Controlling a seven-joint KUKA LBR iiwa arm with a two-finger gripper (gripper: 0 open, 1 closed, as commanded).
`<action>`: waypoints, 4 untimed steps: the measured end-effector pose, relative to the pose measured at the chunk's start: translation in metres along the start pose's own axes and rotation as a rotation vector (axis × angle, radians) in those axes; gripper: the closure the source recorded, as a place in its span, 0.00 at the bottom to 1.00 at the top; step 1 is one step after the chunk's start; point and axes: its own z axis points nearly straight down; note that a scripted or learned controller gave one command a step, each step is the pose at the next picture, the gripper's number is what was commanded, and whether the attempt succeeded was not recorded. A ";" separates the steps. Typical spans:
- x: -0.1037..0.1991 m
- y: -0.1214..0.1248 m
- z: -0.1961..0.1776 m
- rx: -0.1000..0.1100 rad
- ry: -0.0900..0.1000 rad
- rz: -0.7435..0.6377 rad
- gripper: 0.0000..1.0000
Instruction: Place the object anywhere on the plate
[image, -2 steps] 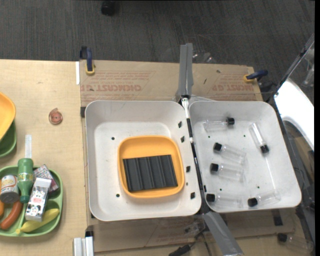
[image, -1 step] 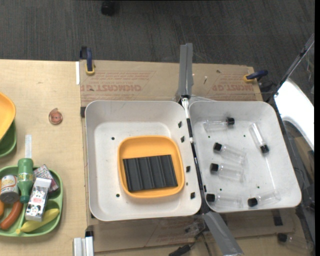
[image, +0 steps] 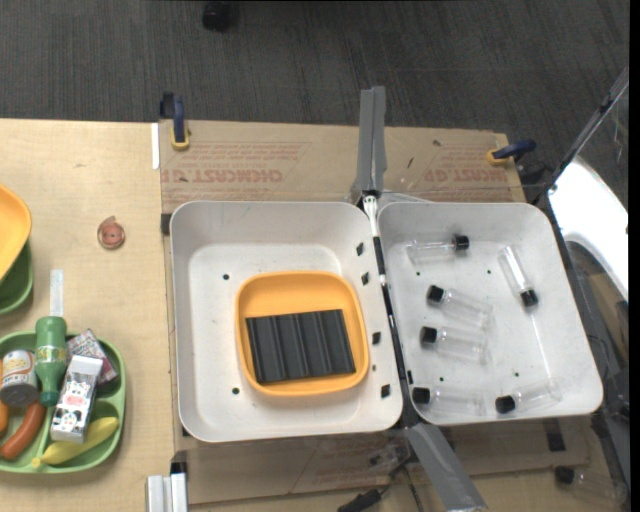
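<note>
An orange square plate (image: 298, 284) with rounded corners sits in the middle of the left white bin (image: 200, 250). A dark grey ribbed pad (image: 300, 345) covers the plate's floor. Several clear vials with black caps lie scattered in the right white bin (image: 560, 330). One vial (image: 440, 247) lies near the bin's back, another (image: 518, 275) at the right, and a third (image: 458, 343) in the middle. All the vials lie flat on the bin floor, apart from the plate.
On the bench at left stands a green dish (image: 100, 440) of toy food and a bottle. An orange bowl (image: 10, 235) is at the far left edge, with a small pink disc (image: 111, 233) nearby. A white arm part (image: 592, 215) shows beyond the right bin.
</note>
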 end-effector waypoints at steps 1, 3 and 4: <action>0.004 0.000 0.058 -0.001 0.000 -0.276 0.00; -0.012 0.002 0.010 -0.001 -0.002 -0.955 0.00; -0.022 0.004 -0.027 -0.001 -0.003 -1.260 0.00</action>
